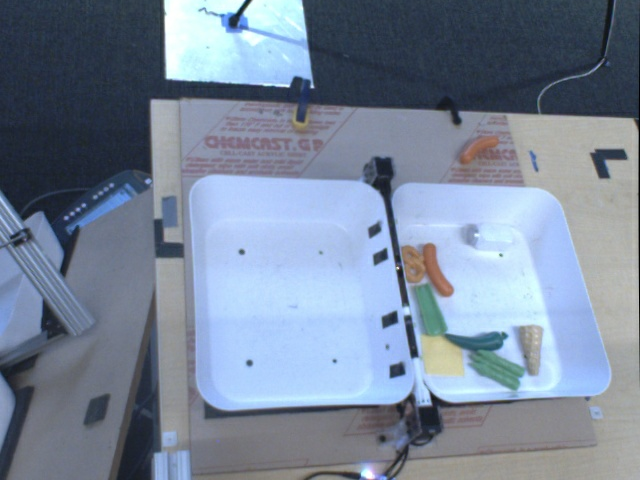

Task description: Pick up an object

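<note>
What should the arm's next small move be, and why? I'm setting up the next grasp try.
Probably reach in over the right bin toward the ice cream cone: it lies apart from the yellow slice and green pieces, near the side the arm enters from, leaving room around it.

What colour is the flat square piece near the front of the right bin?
Yellow: the flat square piece shows clearly in the camera view.

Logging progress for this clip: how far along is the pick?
Done: nothing visible; no object looks lifted. In hand: nothing seen being gripped. The right bin holds the sausage, pretzel, cheese slice, green pieces and cone, all lying on its floor. Another sausage lies on the bench outside. Left: the whole pick.
</note>
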{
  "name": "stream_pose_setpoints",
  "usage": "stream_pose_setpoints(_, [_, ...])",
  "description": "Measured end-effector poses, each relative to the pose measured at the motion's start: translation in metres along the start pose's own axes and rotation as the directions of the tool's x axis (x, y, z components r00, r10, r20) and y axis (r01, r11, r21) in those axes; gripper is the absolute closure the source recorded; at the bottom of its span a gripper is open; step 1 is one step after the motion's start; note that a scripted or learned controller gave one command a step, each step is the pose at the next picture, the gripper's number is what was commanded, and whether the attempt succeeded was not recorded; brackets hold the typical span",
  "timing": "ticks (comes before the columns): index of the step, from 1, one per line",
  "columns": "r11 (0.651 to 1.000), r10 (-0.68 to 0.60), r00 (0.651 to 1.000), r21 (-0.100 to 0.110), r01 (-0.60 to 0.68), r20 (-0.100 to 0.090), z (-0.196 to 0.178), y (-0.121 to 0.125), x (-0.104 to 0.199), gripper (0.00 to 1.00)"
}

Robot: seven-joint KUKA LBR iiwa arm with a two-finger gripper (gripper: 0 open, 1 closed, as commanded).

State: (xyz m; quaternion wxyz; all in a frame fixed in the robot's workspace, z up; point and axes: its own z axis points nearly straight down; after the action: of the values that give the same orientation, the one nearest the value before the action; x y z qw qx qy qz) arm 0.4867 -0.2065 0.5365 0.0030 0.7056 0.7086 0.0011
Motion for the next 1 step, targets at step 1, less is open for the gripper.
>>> stream_pose_setpoints(1, [1.0, 0.0, 1.0, 0.002, 0.0, -0.001, 0.0011, -0.0001, 0.0, 1.0])
